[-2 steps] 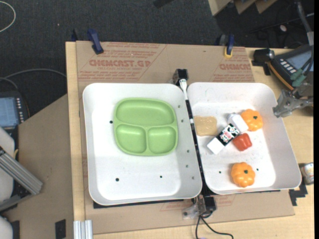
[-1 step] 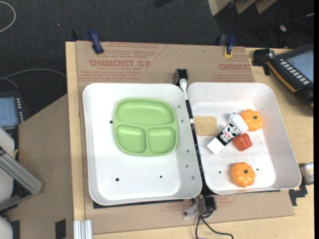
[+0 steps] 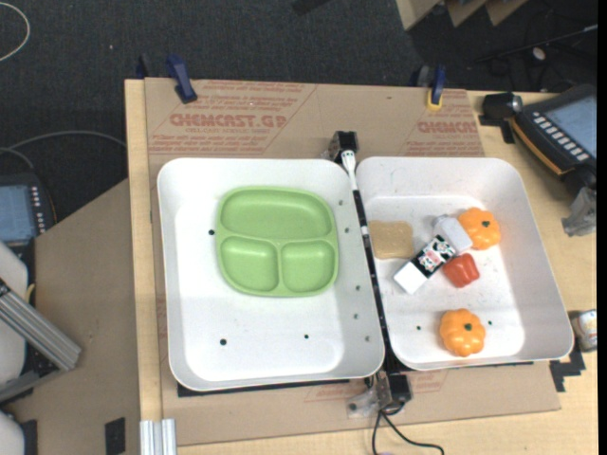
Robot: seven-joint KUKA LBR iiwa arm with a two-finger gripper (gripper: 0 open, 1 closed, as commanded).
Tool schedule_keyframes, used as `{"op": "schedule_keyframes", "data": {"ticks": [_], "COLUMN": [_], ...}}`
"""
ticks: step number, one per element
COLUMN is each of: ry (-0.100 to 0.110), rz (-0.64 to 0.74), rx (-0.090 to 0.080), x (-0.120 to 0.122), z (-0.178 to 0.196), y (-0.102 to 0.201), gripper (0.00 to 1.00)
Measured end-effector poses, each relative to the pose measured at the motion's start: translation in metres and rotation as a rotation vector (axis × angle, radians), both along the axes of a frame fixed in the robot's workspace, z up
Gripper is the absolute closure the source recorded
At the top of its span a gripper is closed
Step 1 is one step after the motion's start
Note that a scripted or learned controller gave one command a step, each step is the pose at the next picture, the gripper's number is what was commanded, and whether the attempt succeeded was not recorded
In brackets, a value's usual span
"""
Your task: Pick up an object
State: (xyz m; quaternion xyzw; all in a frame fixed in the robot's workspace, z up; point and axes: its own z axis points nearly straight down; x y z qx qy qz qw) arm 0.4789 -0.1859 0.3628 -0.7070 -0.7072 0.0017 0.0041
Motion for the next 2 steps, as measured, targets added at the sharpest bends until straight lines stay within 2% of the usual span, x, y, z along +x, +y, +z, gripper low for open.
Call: {"op": "schedule_keyframes", "data": {"ticks": [1, 2], "ry": [-0.025, 0.002], "rz": [-0.003, 0.000], "rx": [-0.013, 0.001], "x": [0.011, -0.001], "z": [0.128, 0.022], "y": [-0.041, -0.022], "gripper": [1.00, 1.00]}}
